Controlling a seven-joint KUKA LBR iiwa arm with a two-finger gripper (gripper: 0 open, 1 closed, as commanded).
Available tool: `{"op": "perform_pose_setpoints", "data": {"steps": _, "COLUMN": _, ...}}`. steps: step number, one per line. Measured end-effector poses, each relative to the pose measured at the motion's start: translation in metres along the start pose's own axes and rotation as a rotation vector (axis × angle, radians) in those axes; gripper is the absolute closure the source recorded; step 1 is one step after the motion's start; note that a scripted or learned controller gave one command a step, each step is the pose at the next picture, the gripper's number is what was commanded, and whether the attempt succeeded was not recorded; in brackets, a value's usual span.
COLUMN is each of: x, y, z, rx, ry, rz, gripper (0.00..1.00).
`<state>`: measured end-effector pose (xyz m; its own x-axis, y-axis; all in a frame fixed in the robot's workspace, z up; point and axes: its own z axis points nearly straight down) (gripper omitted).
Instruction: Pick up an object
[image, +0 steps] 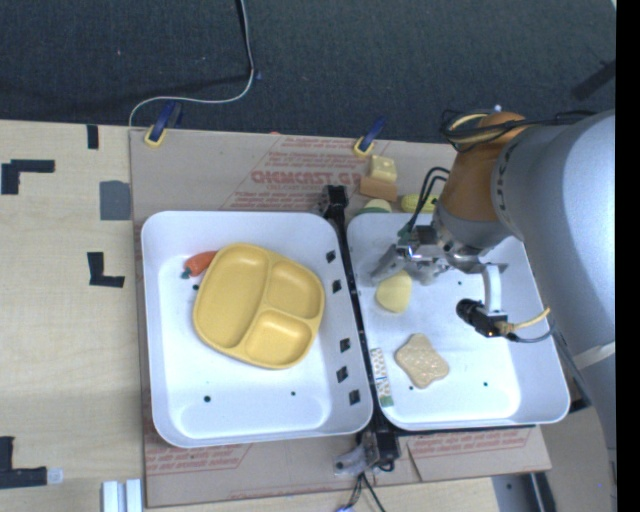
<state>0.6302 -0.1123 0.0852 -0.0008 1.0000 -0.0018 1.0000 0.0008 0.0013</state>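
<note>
Overhead, the gripper (400, 262) hangs just above a pale yellow lemon (394, 293) in the right bin (530, 390), apparently lining up a grasp.

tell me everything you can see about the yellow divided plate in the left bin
The yellow divided plate looks like smooth matte plastic, roughly square with rounded corners, split by raised ridges into three compartments. It lies flat, right side up, turned at an angle, in the upper middle of the left bin. A small orange piece pokes out at its upper left edge.
</note>
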Motion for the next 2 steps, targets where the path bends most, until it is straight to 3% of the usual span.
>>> {"op": "perform_pose_setpoints", "data": {"steps": 1, "x": 0.010, "y": -0.018, "z": 0.000, "rx": 0.000, "ry": -0.001, "rz": 0.001, "gripper": 0.00}}
{"op": "perform_pose_setpoints", "data": {"steps": 2, "x": 0.010, "y": -0.017, "z": -0.010, "rx": 0.001, "ry": 0.000, "rz": 0.001, "gripper": 1.00}}
